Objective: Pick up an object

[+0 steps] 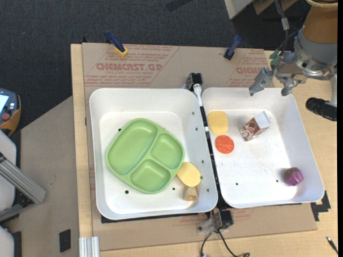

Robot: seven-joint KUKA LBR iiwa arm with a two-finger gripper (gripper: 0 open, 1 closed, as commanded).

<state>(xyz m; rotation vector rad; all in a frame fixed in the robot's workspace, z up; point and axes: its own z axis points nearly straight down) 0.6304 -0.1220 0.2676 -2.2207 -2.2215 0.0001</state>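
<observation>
My gripper [273, 85] hangs over the far edge of the right bin [306, 138], its two fingers spread apart and open with nothing between them. Below it in that bin lie a small brown and white carton [255, 126], a yellow piece [217, 122], a red disc [224, 144] and, near the front right corner, a purple object [293, 176]. The carton is the nearest of these to the gripper. In the left bin [96, 143] a green divided plate [144, 155] lies flat, with a yellow and tan piece [188, 178] beside its front right edge.
Both bins rest on a cardboard sheet [161, 63] held by blue clamps [115, 42] at the back. A black clip [194, 81] sits where the bins meet at the back. The right bin's middle and front left floor is bare.
</observation>
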